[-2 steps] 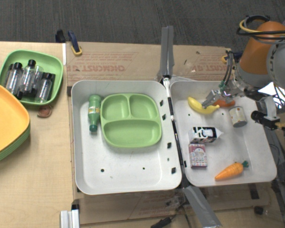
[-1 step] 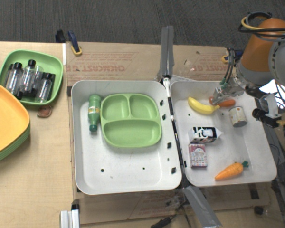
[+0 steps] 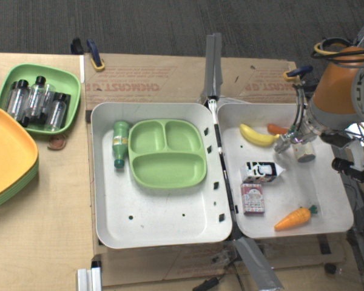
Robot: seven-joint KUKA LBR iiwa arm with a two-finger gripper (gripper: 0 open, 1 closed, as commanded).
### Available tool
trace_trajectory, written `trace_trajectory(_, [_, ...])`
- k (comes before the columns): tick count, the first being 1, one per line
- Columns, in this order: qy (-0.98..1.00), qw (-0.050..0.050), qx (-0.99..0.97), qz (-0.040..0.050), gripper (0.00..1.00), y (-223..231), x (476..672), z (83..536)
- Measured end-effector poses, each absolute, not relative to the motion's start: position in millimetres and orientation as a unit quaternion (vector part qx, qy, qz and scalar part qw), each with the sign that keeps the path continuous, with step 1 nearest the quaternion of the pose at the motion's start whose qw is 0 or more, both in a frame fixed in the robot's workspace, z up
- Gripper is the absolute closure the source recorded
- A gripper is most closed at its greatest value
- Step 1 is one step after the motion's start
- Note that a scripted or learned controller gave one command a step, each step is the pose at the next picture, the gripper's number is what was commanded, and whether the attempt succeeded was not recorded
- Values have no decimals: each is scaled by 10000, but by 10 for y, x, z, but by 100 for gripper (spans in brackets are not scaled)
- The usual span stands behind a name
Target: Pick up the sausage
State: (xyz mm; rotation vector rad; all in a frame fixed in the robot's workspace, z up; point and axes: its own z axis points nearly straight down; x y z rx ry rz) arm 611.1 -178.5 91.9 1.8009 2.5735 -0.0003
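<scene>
The sausage (image 3: 276,128) is a short orange-red piece lying near the back of the right bin (image 3: 333,214), just right of a yellow banana (image 3: 256,135). Its right end is hidden behind the arm. My gripper (image 3: 294,147) hangs low over the bin floor, just to the right of and slightly nearer than the sausage, close to the banana's tip. Nothing is visibly held in it.
The right bin also holds a black-and-white packet (image 3: 262,170), a small pink box (image 3: 252,199) and a carrot (image 3: 294,217). The left bin (image 3: 158,223) has a green divided plate (image 3: 167,153) and a green bottle (image 3: 119,143). A green tray of bottles (image 3: 39,100) and orange plates (image 3: 9,156) sit far left.
</scene>
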Motion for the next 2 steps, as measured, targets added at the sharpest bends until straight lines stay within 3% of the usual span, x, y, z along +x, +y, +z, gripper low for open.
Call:
trace_trajectory(1, [6661, -86, 7458, 77, 100, -2019, 6170, 946])
trace_trajectory(2, [7126, -5, 7015, -7, 100, -1530, 6096, 918])
